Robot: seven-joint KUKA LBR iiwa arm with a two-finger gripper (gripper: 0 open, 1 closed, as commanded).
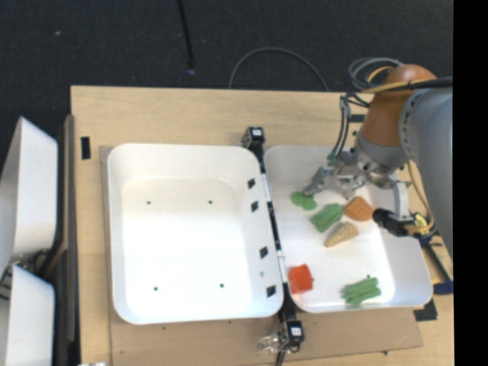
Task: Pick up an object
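Robot lab: bench (191,113), 2 bins (183,166)

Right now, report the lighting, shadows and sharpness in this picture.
Camera view: even, soft light; the two shallow white bins look bright, nearly washed out, with faint shadows. The small red block and ridged green piece are soft-edged, and the two-finger gripper is slightly blurred. The floor behind stays dark.

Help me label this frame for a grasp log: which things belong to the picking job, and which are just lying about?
Job:
hand
small green piece
green block
orange piece
tan piece
red block
ridged green piece
right bin

Lying about:
left bin
black cable
grey wire loop
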